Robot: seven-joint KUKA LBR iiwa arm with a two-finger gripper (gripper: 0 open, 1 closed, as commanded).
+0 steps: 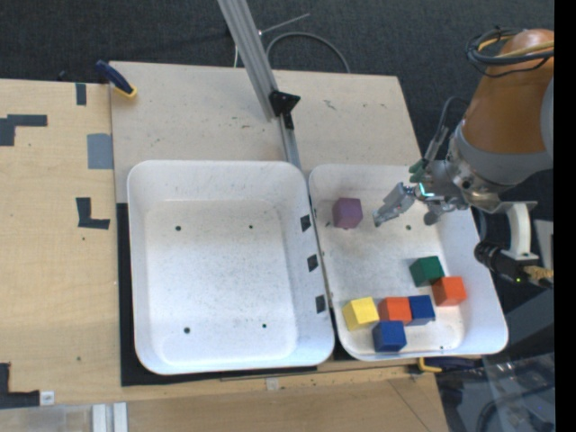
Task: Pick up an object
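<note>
My gripper (407, 214) hangs over the upper part of the right bin (477, 241), open with nothing between its fingers. A purple block (347, 211) lies just to its left, apart from the nearer fingertip (385, 216). Toward the bin's front lie a green block (426, 269), an orange block (449, 290), a yellow block (362, 310), a second orange block (395, 309) and two blue blocks (420, 308) (389, 334). These are clustered close together, well below the gripper.
The left bin (144, 241) sits beside the right one, sharing a raised rim between them. A slanted metal rail (256, 52) crosses the bench behind the bins. The arm's orange band (513, 88) stands at the right.
</note>
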